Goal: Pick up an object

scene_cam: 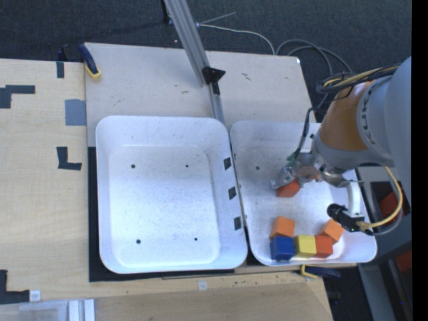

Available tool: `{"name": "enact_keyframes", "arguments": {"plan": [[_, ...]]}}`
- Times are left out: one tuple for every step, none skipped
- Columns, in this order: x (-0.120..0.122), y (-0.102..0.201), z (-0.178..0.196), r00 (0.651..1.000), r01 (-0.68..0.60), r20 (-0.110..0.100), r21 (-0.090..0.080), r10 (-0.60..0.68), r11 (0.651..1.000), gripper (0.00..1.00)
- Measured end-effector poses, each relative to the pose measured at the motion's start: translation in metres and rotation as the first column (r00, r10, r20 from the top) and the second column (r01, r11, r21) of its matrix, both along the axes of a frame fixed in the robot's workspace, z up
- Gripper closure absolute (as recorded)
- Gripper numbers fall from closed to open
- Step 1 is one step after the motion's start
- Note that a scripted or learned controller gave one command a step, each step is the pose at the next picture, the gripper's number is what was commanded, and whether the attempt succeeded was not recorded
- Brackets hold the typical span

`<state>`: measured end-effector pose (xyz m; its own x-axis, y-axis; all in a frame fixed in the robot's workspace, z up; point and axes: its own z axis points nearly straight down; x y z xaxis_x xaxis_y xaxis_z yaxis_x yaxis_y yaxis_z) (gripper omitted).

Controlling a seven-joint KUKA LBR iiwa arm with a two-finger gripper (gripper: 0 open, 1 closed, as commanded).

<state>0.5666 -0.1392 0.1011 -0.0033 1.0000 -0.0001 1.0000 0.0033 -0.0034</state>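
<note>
While the grey arm's wrist hides much of the two-finger gripper [289, 181], its fingers seem closed around a small orange-red block [289, 190], partly covered, over the right shallow white bin [257, 146]

A dark carpeted floor [281, 5] lies beyond the bench, with thin cables [304, 49] looping across it. The pale bench board [147, 79] carries a blue and yellow clamp [89, 61] at its far left corner. A slanted aluminium rail [190, 35] crosses above it. To the left sits a light wooden tabletop [40, 199] marked with dark tape pieces [65, 159]
</note>
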Motion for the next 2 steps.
{"name": "enact_keyframes", "arguments": {"plan": [[-0.042, 0.09, 0.094, 1.0, -0.005, 0.006, 0.004, 0.005, 1.0, 1.0], [0.015, 0.181, 0.09, 1.0, -0.007, 0.004, 0.003, 0.007, 1.0, 1.0]]}}
